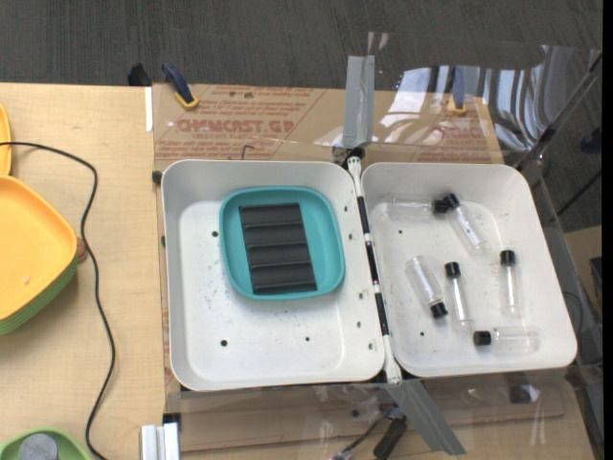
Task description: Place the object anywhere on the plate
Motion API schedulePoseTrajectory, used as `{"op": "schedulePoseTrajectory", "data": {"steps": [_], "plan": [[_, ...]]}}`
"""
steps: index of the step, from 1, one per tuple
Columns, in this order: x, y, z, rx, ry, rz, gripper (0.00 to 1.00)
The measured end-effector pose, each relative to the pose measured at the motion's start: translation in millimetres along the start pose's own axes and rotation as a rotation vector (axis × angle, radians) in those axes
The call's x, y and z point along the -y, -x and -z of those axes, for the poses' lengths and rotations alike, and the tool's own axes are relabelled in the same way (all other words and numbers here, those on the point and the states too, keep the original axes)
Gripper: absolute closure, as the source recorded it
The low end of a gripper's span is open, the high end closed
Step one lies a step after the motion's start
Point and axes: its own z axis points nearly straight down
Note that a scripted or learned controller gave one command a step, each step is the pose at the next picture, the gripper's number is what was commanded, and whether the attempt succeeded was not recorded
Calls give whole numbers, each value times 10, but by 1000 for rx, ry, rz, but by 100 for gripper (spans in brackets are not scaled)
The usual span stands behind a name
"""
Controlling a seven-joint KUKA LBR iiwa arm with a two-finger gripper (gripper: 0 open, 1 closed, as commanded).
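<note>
1. A stack of yellow plates (29, 257) is sitting at the counter's (115, 353) left edge.
2. A teal plate (283, 242) with a dark ribbed insert is lying in the left bin (192, 333).
3. Five clear, black-capped vials (458, 290) are lying scattered in the right bin (536, 343), well apart from the teal plate.

Even, bright overhead light and a sharp feed.
From my station I see soft, faint shadows inside the left bin (192, 286); right of it, glare streaks the clear vials (460, 295) and the transparent panel (508, 94) behind them, and beyond it the carpet (287, 17) reads dim.
</note>
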Motion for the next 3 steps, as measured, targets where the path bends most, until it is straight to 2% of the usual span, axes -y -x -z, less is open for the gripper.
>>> {"op": "schedulePoseTrajectory", "data": {"steps": [2, 3], "plan": [[-18, 12, 8, -2, 1, -270, 0], [-18, 13, 10, -2, 1, -329, 0]]}}
